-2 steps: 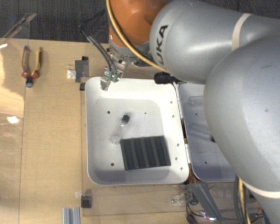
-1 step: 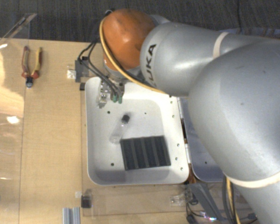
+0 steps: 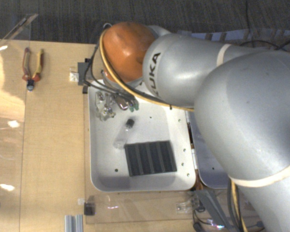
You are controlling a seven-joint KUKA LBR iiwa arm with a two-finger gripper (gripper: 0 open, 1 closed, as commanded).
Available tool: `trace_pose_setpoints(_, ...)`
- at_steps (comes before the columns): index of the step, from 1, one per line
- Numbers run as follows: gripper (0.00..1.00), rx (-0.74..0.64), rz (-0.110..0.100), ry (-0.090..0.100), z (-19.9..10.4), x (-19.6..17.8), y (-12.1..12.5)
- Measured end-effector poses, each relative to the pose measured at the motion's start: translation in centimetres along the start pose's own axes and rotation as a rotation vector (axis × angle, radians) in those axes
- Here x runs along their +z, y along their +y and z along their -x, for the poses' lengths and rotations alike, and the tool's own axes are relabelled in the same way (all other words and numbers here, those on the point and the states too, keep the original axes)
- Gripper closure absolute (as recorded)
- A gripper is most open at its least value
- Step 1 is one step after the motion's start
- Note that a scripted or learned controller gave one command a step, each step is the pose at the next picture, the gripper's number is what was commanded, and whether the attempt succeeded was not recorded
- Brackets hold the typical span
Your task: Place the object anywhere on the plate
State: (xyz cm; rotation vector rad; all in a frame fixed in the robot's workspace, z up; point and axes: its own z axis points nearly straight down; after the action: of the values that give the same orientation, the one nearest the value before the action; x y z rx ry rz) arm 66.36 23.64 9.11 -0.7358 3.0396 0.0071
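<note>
Black, small object [image 3: 129, 123] lies in the bin [image 3: 99, 173]; tool [image 3: 106, 108] state unclear.

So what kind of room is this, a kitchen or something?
Probably a robot lab or workshop, not a kitchen. A big grey robot arm reaches over a white bin on a wooden bench, and pliers lie nearby.

Robotics lab or test workshop — industrial setting, not domestic. Evidence: large grey KUKA arm [image 3: 222, 95] with orange band, cables looped at the wrist; pale wooden bench [image 3: 53, 153] bearing two shallow white bins [image 3: 101, 178] side by side; red-and-yellow-handled pliers [image 3: 32, 67] near the bench's far left corner; clear acrylic sheet [image 3: 5, 129] along its left edge; small metal bracket [image 3: 73, 222] at its near edge — dark carpet [image 3: 135, 4] beyond the far edge.
</note>
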Motion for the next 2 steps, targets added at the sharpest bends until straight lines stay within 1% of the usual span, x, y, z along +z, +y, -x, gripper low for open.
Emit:
trace_pose_setpoints(1, 1.00, -0.295, 0.001, 0.001, 0.74, -8.51, -0.29)
trace_pose_setpoints(2, 0.00, -0.294, 0.001, 0.002, 0.71, -8.46, -0.30)
